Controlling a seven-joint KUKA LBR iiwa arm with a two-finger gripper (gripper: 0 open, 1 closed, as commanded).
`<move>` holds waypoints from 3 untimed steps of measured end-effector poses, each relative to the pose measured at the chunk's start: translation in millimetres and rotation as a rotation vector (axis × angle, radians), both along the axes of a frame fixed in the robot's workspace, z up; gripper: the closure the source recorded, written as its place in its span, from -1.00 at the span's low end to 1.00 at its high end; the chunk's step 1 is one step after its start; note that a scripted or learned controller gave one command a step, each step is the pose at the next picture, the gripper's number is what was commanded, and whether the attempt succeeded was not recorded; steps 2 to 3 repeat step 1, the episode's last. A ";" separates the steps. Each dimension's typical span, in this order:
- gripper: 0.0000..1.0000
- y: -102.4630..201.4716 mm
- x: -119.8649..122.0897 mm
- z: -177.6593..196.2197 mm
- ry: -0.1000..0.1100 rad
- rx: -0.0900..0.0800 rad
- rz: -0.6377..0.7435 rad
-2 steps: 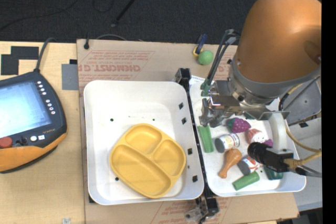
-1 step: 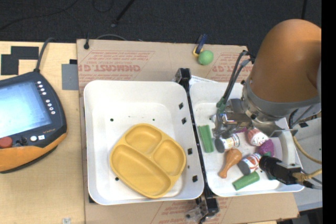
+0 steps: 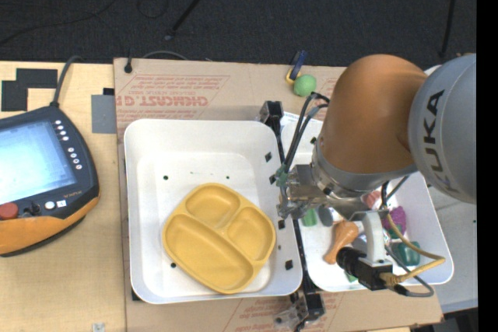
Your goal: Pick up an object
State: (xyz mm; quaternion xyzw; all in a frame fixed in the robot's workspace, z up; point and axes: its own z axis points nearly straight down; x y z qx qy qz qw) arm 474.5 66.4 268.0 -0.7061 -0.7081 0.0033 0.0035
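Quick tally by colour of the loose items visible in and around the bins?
Yellow: 1, tray
Orange: 1, carrot-like piece
Green: 3, ball, piece, piece
Purple: 1, piece
Total: 6; the arm hides more.

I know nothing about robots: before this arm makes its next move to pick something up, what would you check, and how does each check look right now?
1. Arm over a bin: ok, the grey and orange arm hangs above the right white bin.
2. Things to pick there: ok, an orange carrot-shaped toy and small green pieces lie in it.
3. Jaws open or shut: cannot tell.
4. Anything held: cannot tell.
5. Yellow divided plastic plate: ok, lying flat in the left white bin.
6. Cables over the toys: not ok, clutter.
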 end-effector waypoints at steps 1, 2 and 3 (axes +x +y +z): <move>1.00 -16.2 4.9 195.3 -0.026 0.002 -0.003; 1.00 -16.2 4.9 195.3 -0.026 0.002 -0.003; 1.00 -16.2 4.9 195.3 -0.026 0.002 -0.003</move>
